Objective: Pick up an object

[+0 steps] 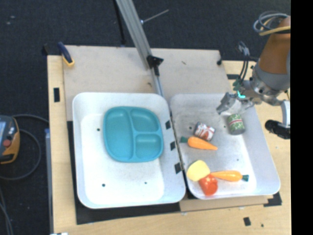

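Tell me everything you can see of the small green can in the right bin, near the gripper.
The green can is a small cylinder with a dark green, speckled side and a pale top, apparently standing upright or slightly tilted. It sits in the far right part of the right bin, directly below the gripper, whose tip comes down to about its top; actual contact cannot be told. It stands apart from the red-and-white can to its left. Its label is too small to read.

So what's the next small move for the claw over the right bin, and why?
Probably lower straight down a little onto the green can. The claw hangs just above it near the right bin's far side, nothing shows between its fingers, and the can stands apart from the carrot.
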`<state>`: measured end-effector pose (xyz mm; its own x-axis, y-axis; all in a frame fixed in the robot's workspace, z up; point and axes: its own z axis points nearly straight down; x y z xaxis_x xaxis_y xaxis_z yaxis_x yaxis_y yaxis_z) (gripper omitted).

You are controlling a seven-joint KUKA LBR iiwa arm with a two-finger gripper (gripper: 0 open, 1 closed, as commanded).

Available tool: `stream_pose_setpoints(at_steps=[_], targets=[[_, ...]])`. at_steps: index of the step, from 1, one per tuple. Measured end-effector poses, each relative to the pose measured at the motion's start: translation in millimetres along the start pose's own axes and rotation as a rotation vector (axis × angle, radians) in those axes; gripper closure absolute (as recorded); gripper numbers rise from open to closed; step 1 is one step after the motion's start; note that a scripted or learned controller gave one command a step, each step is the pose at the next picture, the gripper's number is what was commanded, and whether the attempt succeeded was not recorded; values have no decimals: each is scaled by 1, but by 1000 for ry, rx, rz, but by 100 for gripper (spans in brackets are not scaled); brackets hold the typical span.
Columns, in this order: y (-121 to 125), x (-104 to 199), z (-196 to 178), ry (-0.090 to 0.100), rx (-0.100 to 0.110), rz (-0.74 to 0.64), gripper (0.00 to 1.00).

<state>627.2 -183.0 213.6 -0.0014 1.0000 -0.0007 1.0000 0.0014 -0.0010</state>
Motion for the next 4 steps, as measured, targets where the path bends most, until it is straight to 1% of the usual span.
stream_pose_setpoints(at_steps=[1,2,3,4], targets=[[1,0,-1,-1,-3,0,0],[-6,-4,60,-1,3,2,0],[-6,-5,112,-1,1,3,0],[-4,-6,97,-2,-6,3,100]])
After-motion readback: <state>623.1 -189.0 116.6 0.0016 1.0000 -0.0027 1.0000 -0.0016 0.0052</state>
